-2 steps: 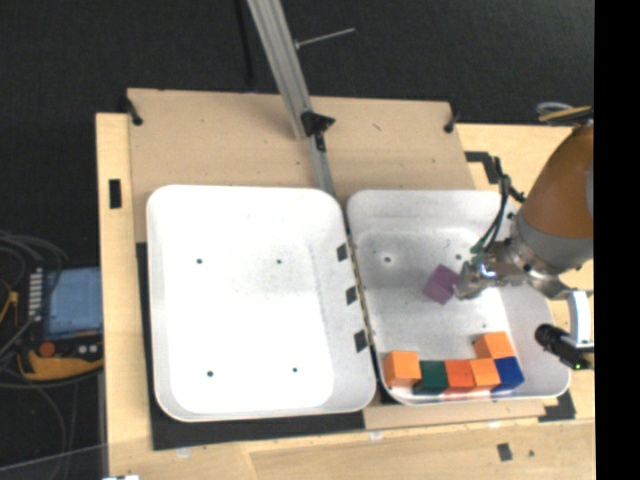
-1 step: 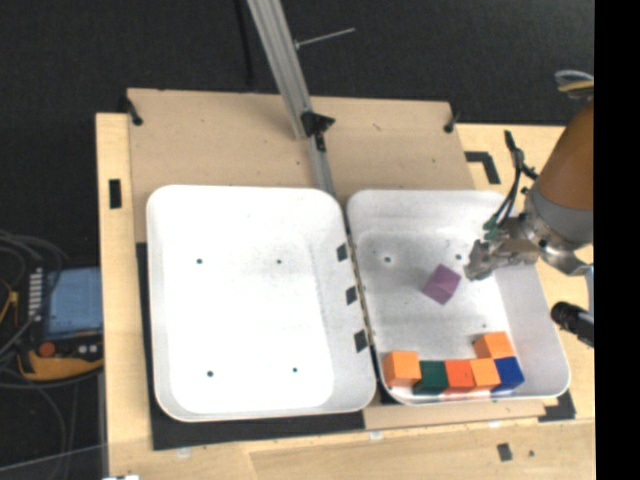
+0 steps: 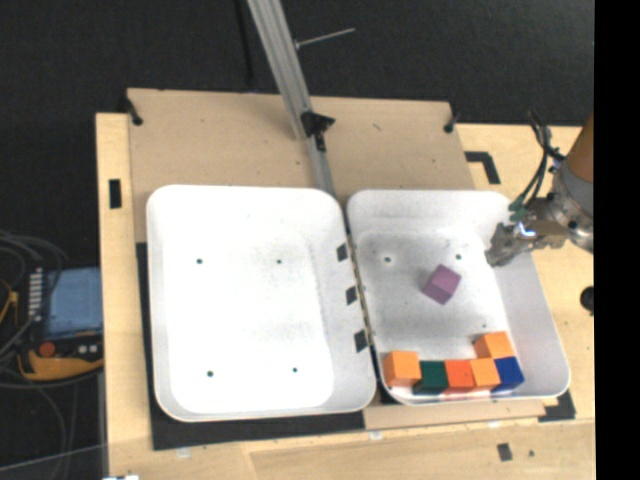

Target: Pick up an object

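Note:
A purple cube [image 3: 441,283] lies tilted near the middle of the right bin [image 3: 395,298]. Along that bin's front wall sits a row of blocks: an orange one [image 3: 402,366], a dark green one [image 3: 432,376], a red-orange one [image 3: 459,374], another orange one [image 3: 484,372] and a blue one [image 3: 508,370]. One more orange block [image 3: 492,346] rests just behind the row's right end. My gripper [image 3: 505,243] hangs over the bin's far right rim, up and to the right of the purple cube, with nothing seen in it.
The left bin [image 3: 245,298] stands beside the right one, joined by black clips. A slanted metal rail [image 3: 285,68] runs down from the top to the bins' far edge. Cables and a blue box [image 3: 72,303] lie off the bench at left.

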Robot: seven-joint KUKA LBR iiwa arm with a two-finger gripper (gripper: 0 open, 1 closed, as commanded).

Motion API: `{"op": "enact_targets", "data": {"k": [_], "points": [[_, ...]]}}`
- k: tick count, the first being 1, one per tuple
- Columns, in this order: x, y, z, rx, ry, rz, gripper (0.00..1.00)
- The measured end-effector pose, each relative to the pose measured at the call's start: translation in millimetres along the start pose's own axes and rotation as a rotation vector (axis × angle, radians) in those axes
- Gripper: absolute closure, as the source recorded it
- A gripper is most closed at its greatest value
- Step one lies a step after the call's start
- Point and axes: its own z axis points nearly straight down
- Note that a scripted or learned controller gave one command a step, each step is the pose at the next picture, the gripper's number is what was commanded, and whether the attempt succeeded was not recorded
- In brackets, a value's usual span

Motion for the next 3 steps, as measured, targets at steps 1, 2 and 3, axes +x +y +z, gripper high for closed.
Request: {"op": "enact_targets", "data": {"k": [1, 2, 3], "points": [[50, 1, -7, 0.007, 0.004, -0.002, 1.00], [103, 0, 9, 0.009, 0.003, -0.001, 1.00], [162, 4, 11, 0.010, 0.004, -0.002, 1.00]]}}
